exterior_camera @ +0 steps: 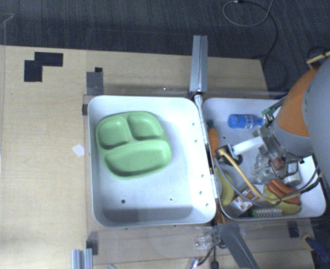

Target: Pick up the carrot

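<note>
Two white bins (97, 167), one green plate (133, 144), one carrot (213, 139).

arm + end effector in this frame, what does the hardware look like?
Bulky rounded grey arm entering from the right, with an orange band above the wrist. The end effector is a cluttered metallic and white assembly with exposed brackets, and a yellow cable loops from it over the right bin.

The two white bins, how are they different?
The left bin holds one green divided plate; the right bin holds a jumble, including a blue bottle and a carrot. The arm reaches into the right bin, not the left. Both are shallow and white.
</note>
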